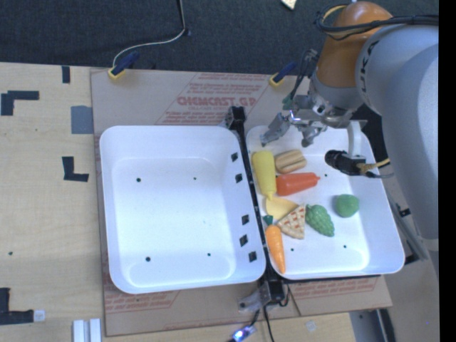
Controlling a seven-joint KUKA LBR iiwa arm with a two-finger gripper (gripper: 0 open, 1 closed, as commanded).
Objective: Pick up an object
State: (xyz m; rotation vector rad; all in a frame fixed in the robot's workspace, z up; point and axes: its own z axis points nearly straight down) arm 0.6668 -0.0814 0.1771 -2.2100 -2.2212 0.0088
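The right bin [370, 256] holds several toy foods along its left side: a yellow corn cob [263, 171], a tan bread roll [290, 161], a red pepper [296, 183], a yellow wedge [278, 206], a pizza slice [293, 223], an orange carrot [276, 247], a dark green leafy piece [320, 219] and a round green piece [347, 205]. My gripper [291, 132] hangs above the bin's far left corner, just beyond the bread roll. Its fingers [273, 134] are spread apart with nothing between them.
The left bin [114, 191] lies beside it, with black clips [244, 212] along the shared rim. The bins rest on a cardboard sheet [206, 98]. A cable with a blue-yellow clamp [123, 63] trails over the dark floor behind. The grey arm [406, 84] fills the right side.
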